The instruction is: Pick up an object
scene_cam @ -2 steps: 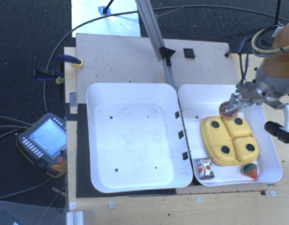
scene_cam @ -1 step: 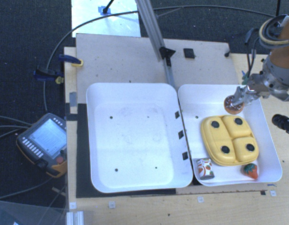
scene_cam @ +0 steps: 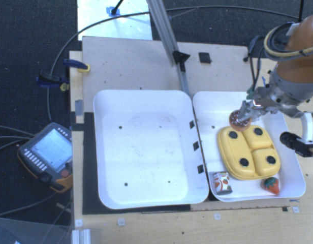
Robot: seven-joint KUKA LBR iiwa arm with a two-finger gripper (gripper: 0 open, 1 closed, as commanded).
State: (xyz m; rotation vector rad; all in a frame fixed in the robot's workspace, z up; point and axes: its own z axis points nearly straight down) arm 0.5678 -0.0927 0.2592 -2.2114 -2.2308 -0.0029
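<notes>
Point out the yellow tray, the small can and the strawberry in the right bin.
yellow tray [scene_cam: 248, 154]: camera view, its top middle.
small can [scene_cam: 222, 183]: camera view, its side label.
strawberry [scene_cam: 271, 185]: camera view, its red body.

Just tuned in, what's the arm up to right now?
The arm's hand is down in the right bin, at the top edge of the yellow four-part block, over a small brownish round thing. A small can and a strawberry toy lie near the front. Nothing is visibly lifted yet.

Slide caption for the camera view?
Gripper over the right bin, at the yellow four-lobed toy's top edge.
</notes>
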